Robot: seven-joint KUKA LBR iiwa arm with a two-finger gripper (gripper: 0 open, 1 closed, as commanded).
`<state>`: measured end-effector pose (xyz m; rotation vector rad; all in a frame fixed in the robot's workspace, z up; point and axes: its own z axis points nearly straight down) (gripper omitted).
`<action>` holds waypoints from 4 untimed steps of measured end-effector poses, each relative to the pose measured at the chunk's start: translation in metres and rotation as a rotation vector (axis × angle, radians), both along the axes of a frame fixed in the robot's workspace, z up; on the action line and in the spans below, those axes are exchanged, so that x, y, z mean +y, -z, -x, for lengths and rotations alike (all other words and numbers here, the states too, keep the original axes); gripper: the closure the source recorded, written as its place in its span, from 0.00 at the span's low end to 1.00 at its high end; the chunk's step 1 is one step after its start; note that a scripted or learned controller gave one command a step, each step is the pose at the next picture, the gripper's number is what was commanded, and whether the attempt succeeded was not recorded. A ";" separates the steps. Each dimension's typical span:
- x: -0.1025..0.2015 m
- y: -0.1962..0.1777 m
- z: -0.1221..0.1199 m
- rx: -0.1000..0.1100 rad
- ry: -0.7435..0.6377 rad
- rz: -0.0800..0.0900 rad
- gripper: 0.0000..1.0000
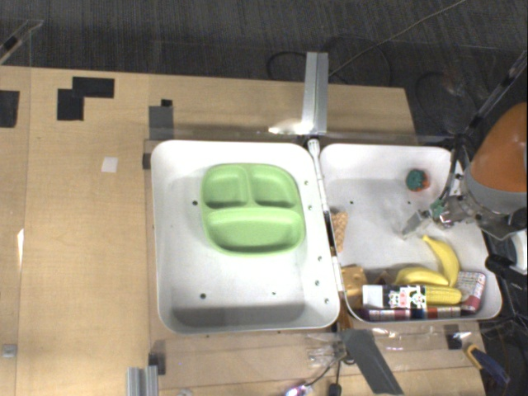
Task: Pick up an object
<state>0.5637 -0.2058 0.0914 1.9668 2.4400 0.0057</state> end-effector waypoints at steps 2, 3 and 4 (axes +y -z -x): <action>0.007 -0.114 0.075 0.002 -0.050 0.000 0.00; 0.001 -0.005 0.018 0.001 -0.583 0.004 0.00; 0.002 -0.017 0.015 -0.008 -0.580 0.007 1.00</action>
